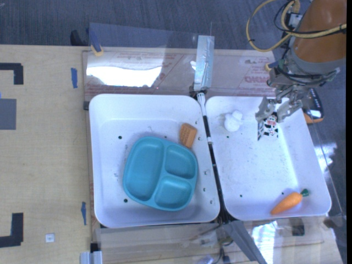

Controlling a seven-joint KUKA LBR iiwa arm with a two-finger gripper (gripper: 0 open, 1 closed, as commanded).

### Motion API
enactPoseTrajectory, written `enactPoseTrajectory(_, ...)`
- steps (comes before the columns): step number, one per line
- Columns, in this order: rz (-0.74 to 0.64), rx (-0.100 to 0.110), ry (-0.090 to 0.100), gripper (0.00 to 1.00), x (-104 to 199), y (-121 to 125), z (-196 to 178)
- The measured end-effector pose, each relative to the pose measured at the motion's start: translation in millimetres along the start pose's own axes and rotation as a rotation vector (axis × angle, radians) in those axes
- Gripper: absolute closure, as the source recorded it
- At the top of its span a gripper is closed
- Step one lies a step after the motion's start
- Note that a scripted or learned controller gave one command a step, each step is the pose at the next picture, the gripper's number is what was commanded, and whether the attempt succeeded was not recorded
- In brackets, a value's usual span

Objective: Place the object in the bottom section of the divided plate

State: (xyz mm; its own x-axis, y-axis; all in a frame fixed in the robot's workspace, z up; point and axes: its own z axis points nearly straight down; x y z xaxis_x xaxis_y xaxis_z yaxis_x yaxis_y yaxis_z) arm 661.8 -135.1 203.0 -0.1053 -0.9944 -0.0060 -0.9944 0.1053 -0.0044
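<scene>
Arm hanging over the right bin with a small toy at its fingertips

A black-and-white toy (269, 126) is sitting between the fingers of the gripper (270, 119), closed on it, at the upper right of the frame above the right bin (258, 169). The plate (159, 172) is waiting in the left bin (110, 120), a biscuit (187, 135) leaning at its upper rim. A white lump (233, 120) and a carrot (287, 202) are lying in the right bin, on a pale wooden bench (38, 147).

The claw (273, 116) is too small and cluttered to tell how its fingers stand, and the small black-and-white object (269, 126) just beneath it is too tiny to identify. Above the claw, the arm (322, 21) is cut off by the picture's top and right edges.
</scene>
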Motion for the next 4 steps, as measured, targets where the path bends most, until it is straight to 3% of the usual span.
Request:
enactPoseTrajectory(1, 0.021, -0.002, -0.001, 1.0, -81, 43, 18)
enactPoseTrajectory(2, 0.215, -0.002, 0.001, 1.0, -147, 83, 18)
enactPoseTrajectory(3, 0.322, 0.001, -0.001, 1.0, -221, 91, 18)
enactPoseTrajectory(4, 0.326, 0.002, 0.001, 0.0, -219, 90, 18)
